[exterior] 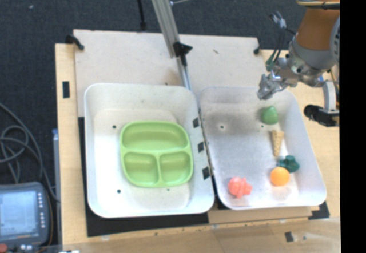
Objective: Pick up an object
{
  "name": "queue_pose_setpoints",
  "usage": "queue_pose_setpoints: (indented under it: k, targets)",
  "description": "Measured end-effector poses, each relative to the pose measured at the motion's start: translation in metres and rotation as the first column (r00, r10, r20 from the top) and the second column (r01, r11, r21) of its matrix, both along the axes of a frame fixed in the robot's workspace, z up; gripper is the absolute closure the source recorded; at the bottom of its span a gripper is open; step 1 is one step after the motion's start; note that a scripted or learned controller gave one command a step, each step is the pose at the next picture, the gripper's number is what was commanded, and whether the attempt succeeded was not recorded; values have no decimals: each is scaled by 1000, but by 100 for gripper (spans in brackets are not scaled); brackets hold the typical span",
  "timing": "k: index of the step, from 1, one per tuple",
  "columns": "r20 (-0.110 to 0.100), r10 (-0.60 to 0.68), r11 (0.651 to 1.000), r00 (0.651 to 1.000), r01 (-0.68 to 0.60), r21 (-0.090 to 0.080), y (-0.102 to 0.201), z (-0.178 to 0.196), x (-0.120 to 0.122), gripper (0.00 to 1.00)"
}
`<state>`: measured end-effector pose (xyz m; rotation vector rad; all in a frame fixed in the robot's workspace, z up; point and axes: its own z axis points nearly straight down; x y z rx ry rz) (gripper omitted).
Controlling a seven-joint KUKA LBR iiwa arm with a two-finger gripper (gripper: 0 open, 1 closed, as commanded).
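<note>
Two shallow white bins sit side by side on the bench. The left bin (103, 103) carries a green divided tray (155, 153) with three compartments. The right bin (229, 109) carries the loose items, which lie along its right and near portions: a green ball (269, 114) at the far right, a tan cone (277, 141) just nearer than it, a dark green piece (290, 163) touching an orange ball (279, 176), and a pink-red lumpy object (240, 187) at the near edge.

The gripper (266, 90) hangs over the far right corner of the right bin, just beyond the green ball and apart from it. How far its jaws stand apart cannot be told at this resolution; nothing is seen held by it.

Judgement: this position suits a descent onto the green ball, the nearest candidate. The ball is small, round and smooth, with a pale highlight on top. It is likely to roll under off-centre contact. The nearby bin wall and cone limit approach clearance on the right and near sides.
</note>
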<state>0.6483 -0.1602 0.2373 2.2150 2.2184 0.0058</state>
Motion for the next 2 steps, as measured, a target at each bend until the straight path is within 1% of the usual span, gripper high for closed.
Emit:
queue_pose_setpoints:
  k: [1, 2]
  targets:
    - [-1, 2, 1000, 1000, -2, 0, -2, 40, 1, 100]
    - [-7, 3, 1000, 1000, -3, 2, 37, 39, -15, 100]
